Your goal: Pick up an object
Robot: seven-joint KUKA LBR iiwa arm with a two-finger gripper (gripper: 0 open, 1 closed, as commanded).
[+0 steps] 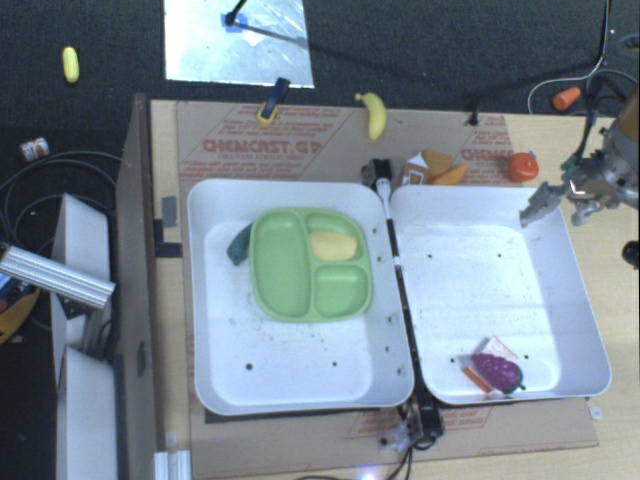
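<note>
In the right bin (560, 298) a purple toy fruit (497, 371) lies near the front wall, with a small orange piece (473, 377) and a white card touching it. The left bin (215, 368) holds a green divided plate (300, 278) with a yellow item (334, 245) in its upper right compartment. A dark green object (239, 244) lies against the plate's left edge. My gripper (560, 211) hangs over the back right corner of the right bin, far from the purple fruit. Its fingers are spread apart with nothing between them.
Behind the bins on the cardboard lie a toy banana (374, 115), orange pieces (440, 168) and a red ball-like fruit (522, 166). A black clamp (380, 176) sits at the back of the ridge where the bins meet. Cables run at the back right.
</note>
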